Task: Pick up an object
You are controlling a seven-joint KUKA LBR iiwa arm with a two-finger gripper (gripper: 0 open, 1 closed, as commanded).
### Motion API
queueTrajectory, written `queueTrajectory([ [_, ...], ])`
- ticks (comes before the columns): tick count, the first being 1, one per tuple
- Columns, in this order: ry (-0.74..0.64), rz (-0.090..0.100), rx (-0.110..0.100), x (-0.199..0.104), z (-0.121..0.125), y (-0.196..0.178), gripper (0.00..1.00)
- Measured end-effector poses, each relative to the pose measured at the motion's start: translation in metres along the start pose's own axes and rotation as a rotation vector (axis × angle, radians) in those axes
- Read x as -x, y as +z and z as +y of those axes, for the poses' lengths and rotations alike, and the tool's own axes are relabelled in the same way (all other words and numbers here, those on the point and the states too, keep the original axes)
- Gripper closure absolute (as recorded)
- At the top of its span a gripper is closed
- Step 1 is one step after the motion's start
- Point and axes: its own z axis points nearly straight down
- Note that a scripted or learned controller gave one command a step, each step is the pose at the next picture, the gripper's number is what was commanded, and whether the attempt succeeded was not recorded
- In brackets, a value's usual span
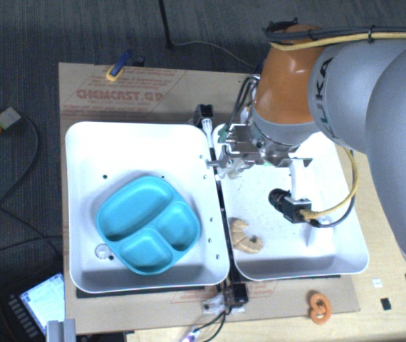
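Observation:
A blue three-compartment plate (148,223) lies in the left bin (89,137). A small tan, lumpy object (246,238) rests near the front left of the right bin (338,258). My gripper (240,159) hangs over the back left of the right bin, close to the wall between the two bins, behind the tan object. The orange-banded wrist and its mount cover the fingers from above. A black fitting (287,205) with a yellow cable hangs off the arm over the bin's middle.
A blue and yellow tool (118,65) lies on the brown board behind the left bin. A small orange ring-shaped object (320,307) sits on the bench in front of the right bin. A black clamp (204,113) stands at the back, between the bins.

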Motion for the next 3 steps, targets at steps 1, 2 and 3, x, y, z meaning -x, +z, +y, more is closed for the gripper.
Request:
queueTrajectory([
  [1,0.0,-0.001,-0.002,-0.049,-0.049,0.031,1.0],
  [2,0.003,-0.002,-0.001,0.035,-0.049,0.053,1.0],
  [3,0.002,0.0,-0.001,0.029,-0.075,0.053,1.0],
])
